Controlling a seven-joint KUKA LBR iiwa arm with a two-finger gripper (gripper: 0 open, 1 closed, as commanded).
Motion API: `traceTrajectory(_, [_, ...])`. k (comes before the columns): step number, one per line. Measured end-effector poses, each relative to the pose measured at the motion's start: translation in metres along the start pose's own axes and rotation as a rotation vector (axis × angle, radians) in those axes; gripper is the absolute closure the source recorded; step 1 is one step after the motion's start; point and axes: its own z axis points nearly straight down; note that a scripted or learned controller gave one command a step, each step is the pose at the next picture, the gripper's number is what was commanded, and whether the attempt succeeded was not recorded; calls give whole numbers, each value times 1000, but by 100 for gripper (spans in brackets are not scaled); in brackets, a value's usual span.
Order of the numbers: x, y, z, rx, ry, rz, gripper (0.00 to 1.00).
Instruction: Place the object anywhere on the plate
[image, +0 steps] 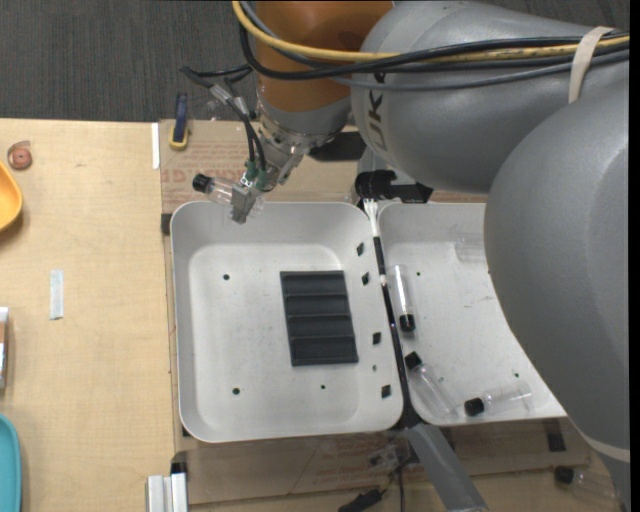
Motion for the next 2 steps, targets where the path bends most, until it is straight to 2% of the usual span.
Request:
traceTrajectory(1, [-2,1,-3,-1,0,29,100])
traceTrajectory(2, [-4,-3,17,1,0,-111,100])
